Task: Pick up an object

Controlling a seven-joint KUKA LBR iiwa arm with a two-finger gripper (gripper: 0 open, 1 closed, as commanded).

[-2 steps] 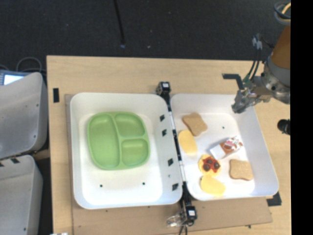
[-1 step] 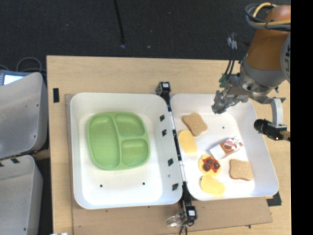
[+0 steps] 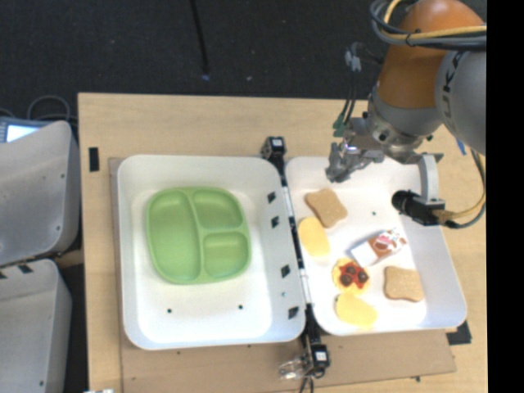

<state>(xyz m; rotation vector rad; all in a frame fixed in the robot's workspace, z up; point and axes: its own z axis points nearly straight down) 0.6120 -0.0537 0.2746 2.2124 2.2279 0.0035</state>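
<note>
The gripper (image 3: 342, 167) hangs at the far end of the right bin (image 3: 446, 289); whether it is parted or closed cannot be told from here. It carries nothing visible. Just below it and slightly left in the picture, nearest of all the food, lies a slice of toast (image 3: 326, 207), flat on the bin floor and set on a diagonal. A short drop toward the near side looks enough to reach it. The green tray (image 3: 198, 234) sits well off to its left.
</note>
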